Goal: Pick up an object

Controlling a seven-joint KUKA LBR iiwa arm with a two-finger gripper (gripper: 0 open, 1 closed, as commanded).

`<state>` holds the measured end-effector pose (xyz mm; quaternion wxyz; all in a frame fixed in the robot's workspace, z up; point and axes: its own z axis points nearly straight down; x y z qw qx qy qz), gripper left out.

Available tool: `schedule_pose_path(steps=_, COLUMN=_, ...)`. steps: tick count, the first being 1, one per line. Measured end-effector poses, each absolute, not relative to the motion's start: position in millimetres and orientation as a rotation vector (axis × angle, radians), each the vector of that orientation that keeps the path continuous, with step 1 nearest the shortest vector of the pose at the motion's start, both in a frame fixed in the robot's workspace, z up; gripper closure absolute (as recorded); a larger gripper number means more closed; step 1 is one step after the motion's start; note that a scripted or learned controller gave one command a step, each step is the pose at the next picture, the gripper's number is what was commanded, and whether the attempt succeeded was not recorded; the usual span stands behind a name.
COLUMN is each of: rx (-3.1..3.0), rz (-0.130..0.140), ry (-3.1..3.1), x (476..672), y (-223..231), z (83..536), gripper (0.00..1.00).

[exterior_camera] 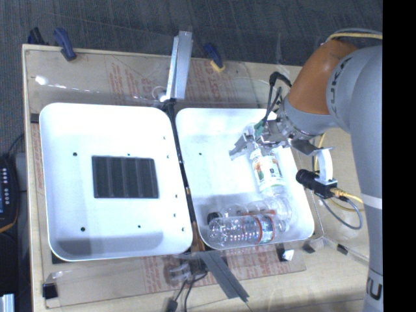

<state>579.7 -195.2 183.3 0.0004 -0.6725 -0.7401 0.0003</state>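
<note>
R bin (214,174): bottle (267,171) just below tool (250,142).

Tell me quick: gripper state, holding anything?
Gripper: cannot be told; it sits over the top of the small bottle in the right bin.

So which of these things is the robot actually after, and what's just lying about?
Part of the job:
- gripper
- small bottle
- large clear bottle
- right bin

Just lying about:
- left bin with its dark grate
- blue clamps
- cables
</note>
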Motion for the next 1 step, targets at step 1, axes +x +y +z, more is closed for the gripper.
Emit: schedule_pose_path(steps=1, rx=-2.077, rz=0.002, ry=-2.357, x=577.2, y=-209.3, z=205.8, gripper=0.00)
